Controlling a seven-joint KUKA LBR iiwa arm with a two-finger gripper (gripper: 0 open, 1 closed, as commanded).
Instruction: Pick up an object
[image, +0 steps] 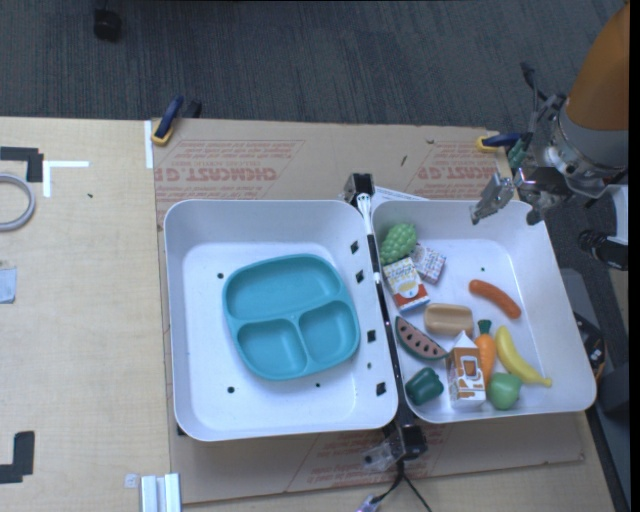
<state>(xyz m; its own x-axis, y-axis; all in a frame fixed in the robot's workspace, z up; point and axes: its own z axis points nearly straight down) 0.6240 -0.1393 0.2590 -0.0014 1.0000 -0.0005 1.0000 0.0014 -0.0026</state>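
The gripper (511, 199) hovers over the far rim of the right bin (560, 300), fingers spread apart and holding nothing. Below it in that bin, a toy sausage (495, 297) lies alone, its long axis running diagonally from upper left to lower right. The left bin (190, 300) holds a teal divided plate (290, 315).

- My one camera sits fixed above the bench, looking down at a slant.
- It stands far enough back that I see both white bins whole: left bin (190, 330) mid-frame, right bin (560, 330) toward the right.
- Dark floor (300, 50) crosses the frame's top.
- The arm (605, 70) enters at upper right.
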